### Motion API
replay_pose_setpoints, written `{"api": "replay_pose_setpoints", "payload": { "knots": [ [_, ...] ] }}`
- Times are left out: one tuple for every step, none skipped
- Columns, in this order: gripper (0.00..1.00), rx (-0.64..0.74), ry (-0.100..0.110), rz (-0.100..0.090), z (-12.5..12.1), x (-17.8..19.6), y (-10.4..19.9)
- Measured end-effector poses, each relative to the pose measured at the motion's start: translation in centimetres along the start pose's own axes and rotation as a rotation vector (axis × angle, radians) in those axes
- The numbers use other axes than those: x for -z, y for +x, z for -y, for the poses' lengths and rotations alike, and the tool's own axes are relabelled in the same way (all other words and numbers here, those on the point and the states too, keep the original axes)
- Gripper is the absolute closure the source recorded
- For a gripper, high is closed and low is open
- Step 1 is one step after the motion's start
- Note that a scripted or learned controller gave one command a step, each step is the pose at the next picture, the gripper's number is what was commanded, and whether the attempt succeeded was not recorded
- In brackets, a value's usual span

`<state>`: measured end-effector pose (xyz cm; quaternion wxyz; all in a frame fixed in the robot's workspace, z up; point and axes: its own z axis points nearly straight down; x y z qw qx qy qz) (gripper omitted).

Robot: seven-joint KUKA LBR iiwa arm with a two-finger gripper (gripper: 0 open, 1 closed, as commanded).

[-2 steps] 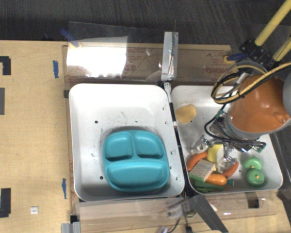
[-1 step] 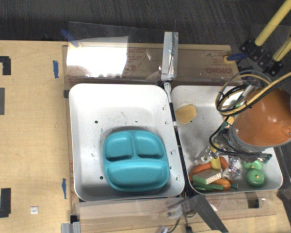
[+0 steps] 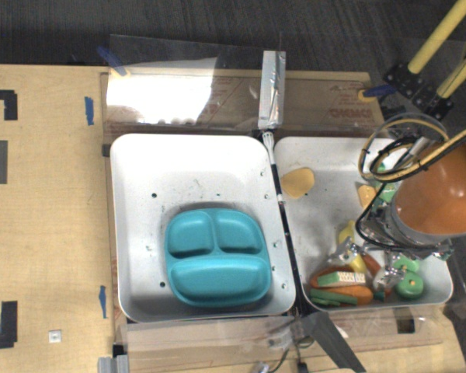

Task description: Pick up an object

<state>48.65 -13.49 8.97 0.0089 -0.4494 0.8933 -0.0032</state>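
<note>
Objects for picking lie heaped in the near corner of the right bin (image 3: 326, 158): an orange carrot-like piece (image 3: 343, 293), a green round toy (image 3: 410, 285), and a yellow piece (image 3: 356, 261) among small items too jumbled to identify. A tan disc (image 3: 298, 182) lies apart near the divider. The gripper (image 3: 366, 256) is lowered over this heap beneath the orange-banded wrist; its degree of opening cannot be told. The left bin (image 3: 132, 208) contains a teal divided tray (image 3: 216, 256).
</note>
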Motion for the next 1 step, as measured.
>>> {"api": "replay_pose_setpoints", "payload": {
  "knots": [
    [1.0, 0.003, 0.014, 0.009, 0.33, 1.33, -0.51]
  ]
}}
